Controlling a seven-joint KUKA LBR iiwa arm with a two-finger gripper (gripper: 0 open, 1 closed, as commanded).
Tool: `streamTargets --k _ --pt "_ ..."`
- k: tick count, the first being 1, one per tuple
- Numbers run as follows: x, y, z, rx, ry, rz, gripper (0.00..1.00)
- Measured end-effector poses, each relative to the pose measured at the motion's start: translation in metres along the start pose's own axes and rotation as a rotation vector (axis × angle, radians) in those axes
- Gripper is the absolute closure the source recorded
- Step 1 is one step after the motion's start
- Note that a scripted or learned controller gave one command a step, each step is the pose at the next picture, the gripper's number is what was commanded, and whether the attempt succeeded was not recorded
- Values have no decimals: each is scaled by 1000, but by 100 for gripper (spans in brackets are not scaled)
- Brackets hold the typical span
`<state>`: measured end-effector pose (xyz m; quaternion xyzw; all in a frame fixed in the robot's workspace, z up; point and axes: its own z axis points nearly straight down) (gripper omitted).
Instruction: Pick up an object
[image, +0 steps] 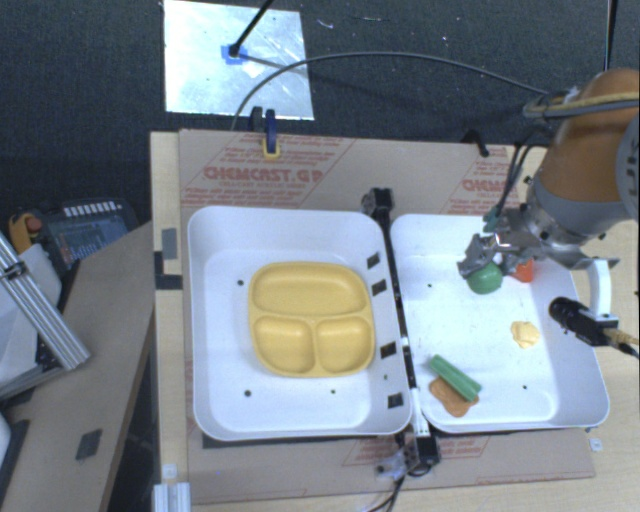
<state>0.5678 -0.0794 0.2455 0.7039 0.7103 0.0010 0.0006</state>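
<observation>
Nearest me in the right bin (575, 400) there's a green stick (456, 377) lying across an orange piece (451, 398), long axis running up-left to down-right, with a yellow lump (525, 333) a bit further back. Furthest back, the gripper (484, 266) is sitting right on a green ball (486, 279), an orange bit (523, 269) just beside it. I honestly can't tell if the fingers are spread or pinching the ball, so I'd say it's still mid-grab.

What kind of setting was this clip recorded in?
Probably a robotics lab grasping bench: two white bins on a taped cardboard sheet, a yellow divided tray in the left one, toy items right, cables overhead, end effector by a green ball.
</observation>
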Motion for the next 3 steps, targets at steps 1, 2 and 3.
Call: streamTargets --k 1,2,3 --pt "54 32 5 -1 0 -1 100" --pt "100 51 0 -1 1 0 100" --pt "137 77 9 -1 0 2 100"
